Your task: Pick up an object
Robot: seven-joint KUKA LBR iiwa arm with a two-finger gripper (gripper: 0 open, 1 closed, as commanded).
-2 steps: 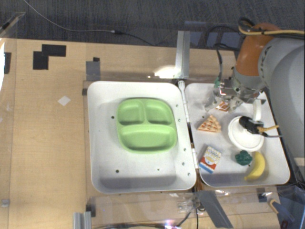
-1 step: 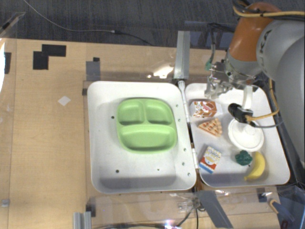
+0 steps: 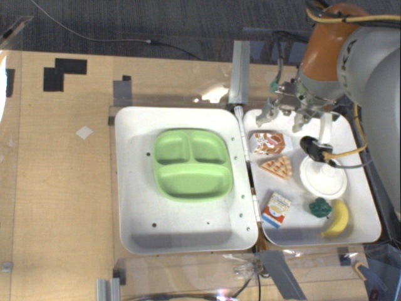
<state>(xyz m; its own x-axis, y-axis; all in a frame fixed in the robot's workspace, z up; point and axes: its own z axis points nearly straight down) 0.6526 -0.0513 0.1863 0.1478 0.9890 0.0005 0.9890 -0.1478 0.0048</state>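
Note:
My gripper (image 3: 281, 119) hangs over the back of the right bin (image 3: 369, 227), its fingers spread open with nothing between them. Just in front of it lies a red and white snack packet (image 3: 268, 143). Nearer the front are an orange waffle-like wedge (image 3: 277, 167), a white round dish (image 3: 322, 179), a small carton (image 3: 276, 207), a dark green lump (image 3: 320, 207) and a yellow banana (image 3: 338, 219).
The left bin (image 3: 131, 231) holds a green divided plate (image 3: 191, 165). A metal post (image 3: 239, 74) stands behind the wall between the two bins. The grey arm with its orange band (image 3: 326, 42) fills the upper right.

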